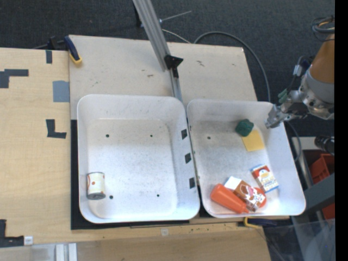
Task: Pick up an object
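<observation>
A grey robot arm [321, 86] with an orange band reaches in from the right of the desk [125, 64], its gripper [273, 118] poised at the upper right rim of the right-hand white bin [296, 167]. From where I stand I cannot tell how the gripper is set, and nothing can be seen caught in it.

The right-hand bin carries most of the clutter. A dark green rounded object [244, 127] lies near the bin's upper right, closest to the gripper but apart from it, and a flat yellow sponge [254, 141] sits just below, touching it or nearly so. Toward the lower right, a small orange, white and blue carton [265, 178] lies tilted. Below and to its left, an orange bottle [228, 198] rests on its side, with a red and white packet [247, 193] pressed against its right end.

In the left-hand white bin [87, 113], a small white can with a red label [95, 185] stands alone in the lower left corner, well apart from everything else.

A slanted metal pole [152, 26] crosses the desk above the seam between the two bins, and a blue and yellow clamp [72, 50] grips the desk's upper left edge.
</observation>
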Tool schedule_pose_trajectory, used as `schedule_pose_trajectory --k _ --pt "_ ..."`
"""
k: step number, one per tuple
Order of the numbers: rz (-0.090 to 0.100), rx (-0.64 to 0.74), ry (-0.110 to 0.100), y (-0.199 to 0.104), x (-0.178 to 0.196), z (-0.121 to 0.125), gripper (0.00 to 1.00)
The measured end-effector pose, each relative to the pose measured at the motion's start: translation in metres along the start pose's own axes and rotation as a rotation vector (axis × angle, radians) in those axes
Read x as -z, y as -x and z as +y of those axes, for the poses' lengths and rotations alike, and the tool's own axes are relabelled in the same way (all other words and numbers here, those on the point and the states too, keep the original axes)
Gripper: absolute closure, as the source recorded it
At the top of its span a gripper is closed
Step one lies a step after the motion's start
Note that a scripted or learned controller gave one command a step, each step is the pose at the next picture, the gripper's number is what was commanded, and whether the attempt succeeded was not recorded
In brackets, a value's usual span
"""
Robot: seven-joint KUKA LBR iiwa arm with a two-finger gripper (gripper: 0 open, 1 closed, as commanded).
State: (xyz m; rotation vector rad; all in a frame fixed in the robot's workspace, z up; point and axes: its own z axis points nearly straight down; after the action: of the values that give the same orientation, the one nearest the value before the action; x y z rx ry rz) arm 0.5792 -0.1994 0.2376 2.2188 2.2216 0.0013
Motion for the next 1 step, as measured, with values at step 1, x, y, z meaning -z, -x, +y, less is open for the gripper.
schedule_pose_trajectory --k 1 --pt "0.003 0.006 -0.003 -0.0563 0.0053 -0.0057 1.00"
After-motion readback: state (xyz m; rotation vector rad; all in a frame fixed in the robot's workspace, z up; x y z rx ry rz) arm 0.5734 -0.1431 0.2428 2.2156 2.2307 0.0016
